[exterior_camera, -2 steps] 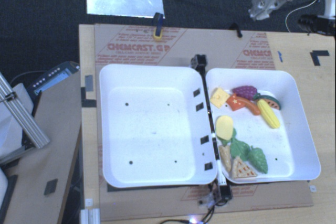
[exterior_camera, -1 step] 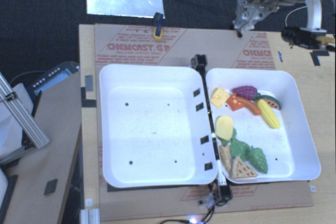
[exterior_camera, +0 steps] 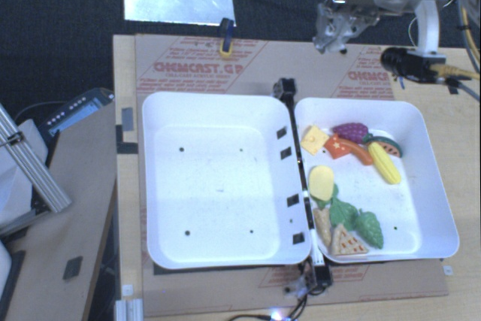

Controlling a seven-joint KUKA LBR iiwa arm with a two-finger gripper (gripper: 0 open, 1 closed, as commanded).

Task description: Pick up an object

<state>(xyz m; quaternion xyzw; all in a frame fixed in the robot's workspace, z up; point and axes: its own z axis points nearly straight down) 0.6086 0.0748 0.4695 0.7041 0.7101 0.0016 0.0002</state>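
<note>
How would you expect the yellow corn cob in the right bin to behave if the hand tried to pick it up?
The corn cob looks like moulded plastic, so probably stiff and light. Its rounded, elongated body may roll or slip sideways under a pinch. It touches the watermelon slice, which would likely shift too.

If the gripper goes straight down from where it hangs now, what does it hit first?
Probably the printed brown cardboard sheet behind the right white bin, not the toy food. The gripper appears above the bench's far edge, short of that bin's rim, though depth is uncertain from this slanted view.
</note>
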